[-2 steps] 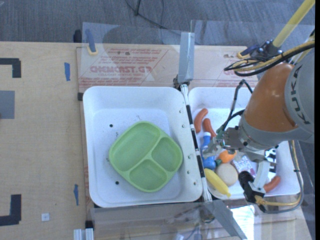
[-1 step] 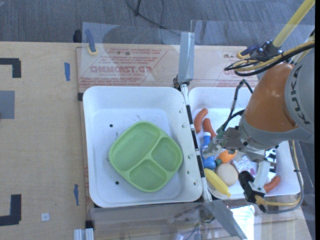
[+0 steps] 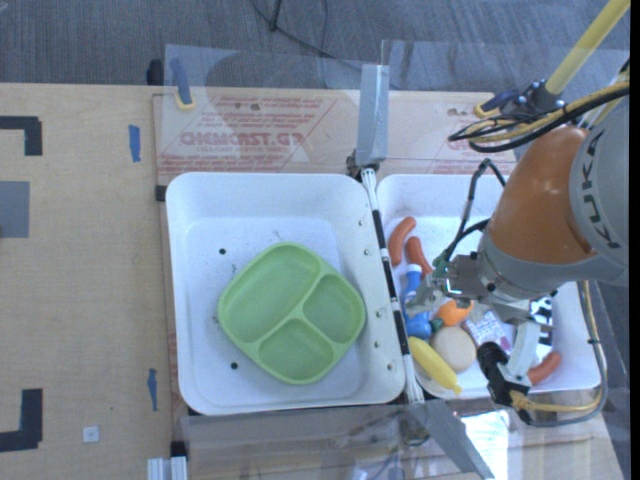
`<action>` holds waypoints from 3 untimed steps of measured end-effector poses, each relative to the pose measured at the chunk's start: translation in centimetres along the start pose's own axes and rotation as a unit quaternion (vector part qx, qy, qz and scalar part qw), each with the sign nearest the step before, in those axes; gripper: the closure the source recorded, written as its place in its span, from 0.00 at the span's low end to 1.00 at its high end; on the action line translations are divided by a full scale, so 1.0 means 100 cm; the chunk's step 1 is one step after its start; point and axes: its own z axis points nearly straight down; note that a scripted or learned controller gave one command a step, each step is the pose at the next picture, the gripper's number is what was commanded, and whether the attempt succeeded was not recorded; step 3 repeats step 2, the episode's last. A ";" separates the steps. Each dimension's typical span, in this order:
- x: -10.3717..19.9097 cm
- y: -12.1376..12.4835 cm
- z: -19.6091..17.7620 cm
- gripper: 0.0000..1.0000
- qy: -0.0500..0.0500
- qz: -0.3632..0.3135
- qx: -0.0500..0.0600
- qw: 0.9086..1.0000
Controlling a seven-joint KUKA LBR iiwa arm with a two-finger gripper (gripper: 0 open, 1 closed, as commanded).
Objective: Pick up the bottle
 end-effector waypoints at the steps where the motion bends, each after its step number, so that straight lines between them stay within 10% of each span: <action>1: 0.000 0.000 0.000 0.00 0.000 0.000 0.000 1.000; 3: 0.000 0.000 0.000 0.00 0.000 0.000 0.000 1.000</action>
